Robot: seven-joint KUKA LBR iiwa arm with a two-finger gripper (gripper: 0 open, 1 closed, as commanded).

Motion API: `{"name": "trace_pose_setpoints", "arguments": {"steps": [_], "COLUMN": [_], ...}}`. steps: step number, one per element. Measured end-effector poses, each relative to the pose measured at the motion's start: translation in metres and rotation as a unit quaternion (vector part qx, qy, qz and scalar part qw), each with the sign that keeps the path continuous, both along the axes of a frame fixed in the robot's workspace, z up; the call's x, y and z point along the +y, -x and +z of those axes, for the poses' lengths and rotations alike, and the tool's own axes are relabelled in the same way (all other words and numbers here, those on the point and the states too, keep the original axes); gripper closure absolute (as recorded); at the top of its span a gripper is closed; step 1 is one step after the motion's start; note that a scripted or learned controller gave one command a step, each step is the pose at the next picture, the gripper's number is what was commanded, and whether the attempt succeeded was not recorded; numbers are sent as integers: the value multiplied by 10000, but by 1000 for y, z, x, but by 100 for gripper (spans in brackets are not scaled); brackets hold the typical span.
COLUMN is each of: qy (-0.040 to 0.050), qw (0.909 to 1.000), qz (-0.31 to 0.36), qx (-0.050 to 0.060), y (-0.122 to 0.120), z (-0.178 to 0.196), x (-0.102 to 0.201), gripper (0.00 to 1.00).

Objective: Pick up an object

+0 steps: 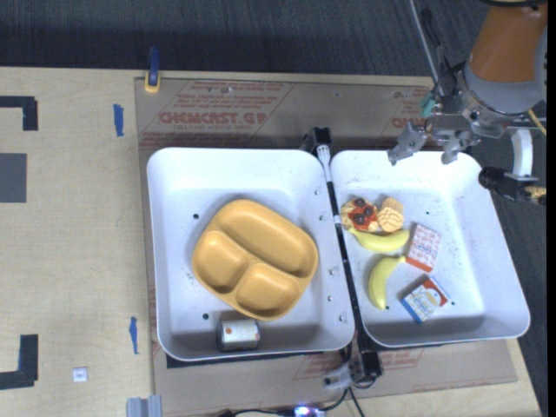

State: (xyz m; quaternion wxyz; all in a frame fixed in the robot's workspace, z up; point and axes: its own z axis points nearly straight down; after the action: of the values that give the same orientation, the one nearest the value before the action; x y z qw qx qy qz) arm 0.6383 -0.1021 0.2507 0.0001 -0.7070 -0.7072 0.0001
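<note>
My pincer (426, 148) hung spread open, gripping nothing, over the right bin's (499, 259) far rim; the bananas (382, 259) lay below it, well apart.

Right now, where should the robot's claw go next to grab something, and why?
Probably forward and down into the right bin. The gripper hangs open above that bin's far rim with nothing between its fingers, while the bananas and small boxes lie nearer the camera, in the bin's middle.
</note>
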Motion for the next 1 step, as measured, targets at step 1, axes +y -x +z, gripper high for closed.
{"name": "trace_pose_setpoints", "arguments": {"steps": [1], "qy": [10], "qw": [10000], "qz": [-7], "qx": [-24], "y": [29], "z": [-153], "x": [-19], "gripper": [0]}}
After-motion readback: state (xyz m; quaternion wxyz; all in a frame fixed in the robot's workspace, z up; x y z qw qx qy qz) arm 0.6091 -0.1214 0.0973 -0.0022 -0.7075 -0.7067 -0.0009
